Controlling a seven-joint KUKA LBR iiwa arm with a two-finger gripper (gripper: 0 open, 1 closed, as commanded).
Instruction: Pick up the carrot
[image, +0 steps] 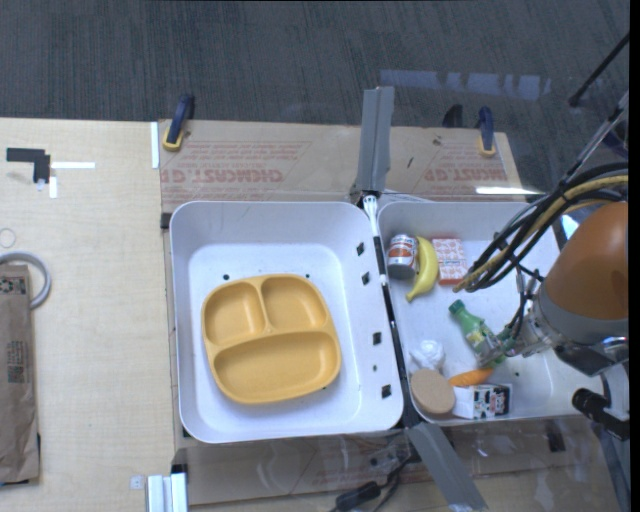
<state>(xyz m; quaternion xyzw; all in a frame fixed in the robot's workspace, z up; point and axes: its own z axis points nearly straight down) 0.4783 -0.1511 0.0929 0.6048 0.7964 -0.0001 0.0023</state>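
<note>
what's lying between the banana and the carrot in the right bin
In the camera view, a green bottle lies tilted between the banana above and the carrot below. Bare white bin floor surrounds it.

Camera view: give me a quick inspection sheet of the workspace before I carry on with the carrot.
Surface: two white bins side by side on a bench.
Job's things: carrot lies in the right bin, near its front.
Clutter: can, banana, green bottle, round tan disc, small box; yellow divided plate in the left bin.
Grippers: gripper low beside the bottle, above the carrot.
Cables: black and yellow bundle along the arm.
Surroundings: brown bag, blue clamps.
</note>
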